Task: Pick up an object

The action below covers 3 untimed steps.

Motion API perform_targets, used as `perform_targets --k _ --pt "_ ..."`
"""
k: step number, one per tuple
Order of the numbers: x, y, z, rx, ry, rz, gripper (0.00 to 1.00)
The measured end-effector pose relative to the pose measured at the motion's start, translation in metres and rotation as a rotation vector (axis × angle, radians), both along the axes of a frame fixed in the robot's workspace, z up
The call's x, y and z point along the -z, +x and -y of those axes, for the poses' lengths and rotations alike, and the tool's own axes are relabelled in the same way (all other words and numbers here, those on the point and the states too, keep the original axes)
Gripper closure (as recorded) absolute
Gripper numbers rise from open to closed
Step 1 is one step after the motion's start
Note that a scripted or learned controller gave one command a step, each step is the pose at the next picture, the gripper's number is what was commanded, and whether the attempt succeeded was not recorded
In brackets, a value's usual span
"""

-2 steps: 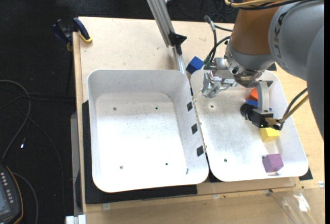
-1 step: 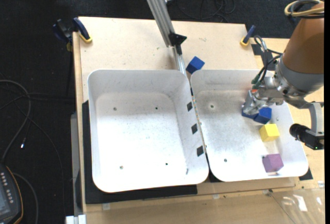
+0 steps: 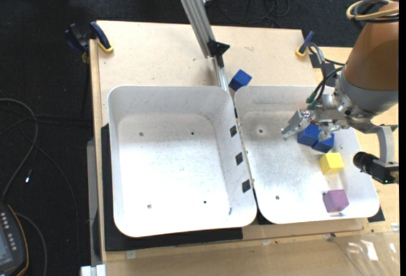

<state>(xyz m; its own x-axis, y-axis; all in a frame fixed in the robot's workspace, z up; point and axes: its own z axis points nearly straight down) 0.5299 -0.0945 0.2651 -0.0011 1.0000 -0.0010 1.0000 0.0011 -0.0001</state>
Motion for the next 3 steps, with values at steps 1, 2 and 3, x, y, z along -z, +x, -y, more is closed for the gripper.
perform_targets --k 1,2,3 --pt "0.025 -0.027 -0.045 -0.005 0.003 -0.004 0.00" --pt "0.041 0.032 0.048 0.007 -0.004 0.003 0.00" --pt "0.148 0.076 0.092 0.004 -0.005 0.007 0.00"
